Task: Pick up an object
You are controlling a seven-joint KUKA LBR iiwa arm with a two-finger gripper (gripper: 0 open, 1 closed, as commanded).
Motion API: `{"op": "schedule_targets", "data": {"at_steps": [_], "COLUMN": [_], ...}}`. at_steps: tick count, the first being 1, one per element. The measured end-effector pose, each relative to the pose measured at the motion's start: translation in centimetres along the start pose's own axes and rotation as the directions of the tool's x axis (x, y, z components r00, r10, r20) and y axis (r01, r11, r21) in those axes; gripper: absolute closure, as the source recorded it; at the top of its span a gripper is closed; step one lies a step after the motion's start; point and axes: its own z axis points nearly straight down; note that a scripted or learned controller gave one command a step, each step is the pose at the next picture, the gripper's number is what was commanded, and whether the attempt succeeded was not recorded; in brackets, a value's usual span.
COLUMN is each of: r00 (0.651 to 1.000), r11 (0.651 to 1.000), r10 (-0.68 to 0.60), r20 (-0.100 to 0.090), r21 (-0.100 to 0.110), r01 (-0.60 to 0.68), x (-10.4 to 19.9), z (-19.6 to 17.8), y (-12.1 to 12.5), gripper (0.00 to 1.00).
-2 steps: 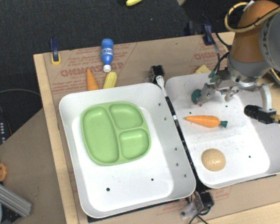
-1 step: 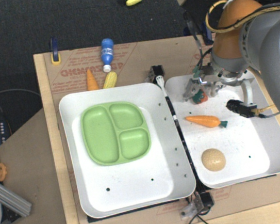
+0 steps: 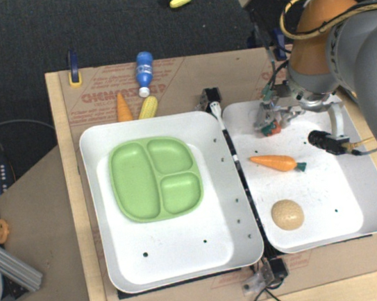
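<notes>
In the right-hand white bin [image 3: 339, 222], the jaws [image 3: 271, 118] hang low over the far corner; whether they are open or closed cannot be told. A toy carrot [image 3: 274, 162] lies just nearer than them, mid-bin, and a tan ball [image 3: 287, 214] rests nearer still. A clean pick likely means centring over the carrot, fingers across its narrow width, then dropping straight down — the ball may roll away. The left bin [image 3: 183, 252], beside the carrot's bin, holds a green divided plate [image 3: 155, 178]. Both bins sit on a cardboard-covered table [image 3: 176, 71]; beyond the left bin lie a small bottle [image 3: 144, 73] and two toy vegetables — past them, dark carpet.
</notes>
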Motion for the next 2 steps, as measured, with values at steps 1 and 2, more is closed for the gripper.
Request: {"op": "schedule_targets", "data": {"at_steps": [1,2], "r00": [1.0,1.0], "r11": [1.0,1.0], "r10": [0.006,-0.005], "r20": [0.002,-0.003], "r21": [-0.002,0.003], "r01": [-0.006,0.005], "x": [-3.3,4.6], "z": [-10.6,-12.9], "y": [-4.7,-4.9], "gripper": [1.0,1.0]}}
